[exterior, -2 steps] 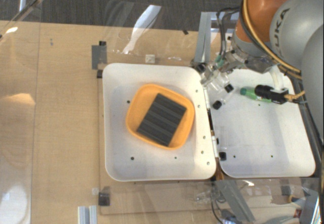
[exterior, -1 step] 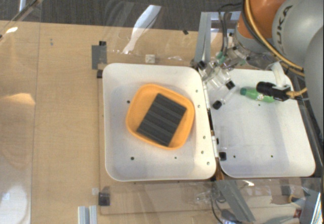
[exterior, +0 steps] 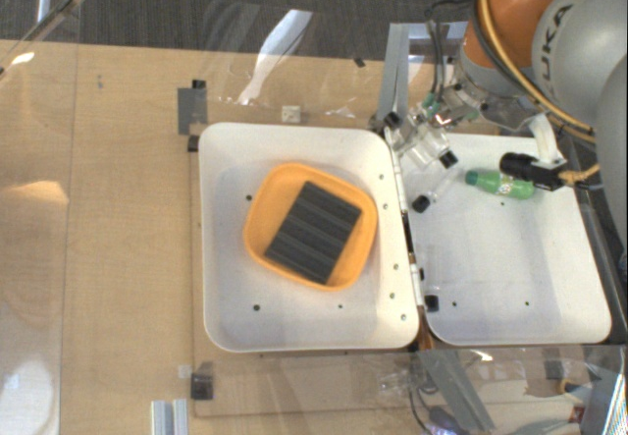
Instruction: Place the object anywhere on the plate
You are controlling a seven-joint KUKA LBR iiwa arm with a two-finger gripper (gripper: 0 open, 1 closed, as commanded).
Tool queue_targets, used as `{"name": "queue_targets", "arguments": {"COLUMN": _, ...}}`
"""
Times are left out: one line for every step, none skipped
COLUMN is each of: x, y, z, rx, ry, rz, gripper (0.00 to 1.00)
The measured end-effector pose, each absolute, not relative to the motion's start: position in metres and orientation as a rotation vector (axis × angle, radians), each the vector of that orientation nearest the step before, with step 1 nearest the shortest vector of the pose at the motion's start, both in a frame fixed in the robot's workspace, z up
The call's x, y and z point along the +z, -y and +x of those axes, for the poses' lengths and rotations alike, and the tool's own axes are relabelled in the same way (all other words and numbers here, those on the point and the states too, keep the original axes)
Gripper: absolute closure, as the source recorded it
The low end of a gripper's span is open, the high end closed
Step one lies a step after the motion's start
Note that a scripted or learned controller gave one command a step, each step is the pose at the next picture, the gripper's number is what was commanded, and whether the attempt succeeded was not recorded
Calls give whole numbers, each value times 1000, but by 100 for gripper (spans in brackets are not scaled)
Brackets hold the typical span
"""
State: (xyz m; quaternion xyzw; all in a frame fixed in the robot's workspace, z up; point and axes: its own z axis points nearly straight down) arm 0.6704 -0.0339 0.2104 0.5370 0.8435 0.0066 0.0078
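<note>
Orange plate [exterior: 257,227] w/ dark ribbed block [exterior: 314,233] on it sits mid left bin [exterior: 221,315]. Green bottle [exterior: 498,184] lies near right bin's [exterior: 510,305] top edge, just beside the gripper [exterior: 432,143]; can't tell its opening. Bottle prob. light, stiff, rolls easily: grip across the middle.

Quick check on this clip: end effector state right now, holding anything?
End effector: cannot be told; it sits over the right bin's back-left corner, nothing seen in it.
</note>
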Motion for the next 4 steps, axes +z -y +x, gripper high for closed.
{"name": "queue_targets", "arguments": {"x": 186, "y": 36, "z": 670, "rx": 4, "ry": -2731, "rz": 1544, "gripper": 100}}
{"name": "queue_targets", "arguments": {"x": 198, "y": 34, "z": 672, "rx": 11, "ry": -2728, "rz": 1537, "gripper": 100}}
{"name": "queue_targets", "arguments": {"x": 186, "y": 31, "z": 670, "rx": 5, "ry": -2798, "rz": 1416, "gripper": 100}}
{"name": "queue_targets", "arguments": {"x": 186, "y": -29, "z": 636, "rx": 7, "ry": -2849, "rz": 1308, "gripper": 100}}
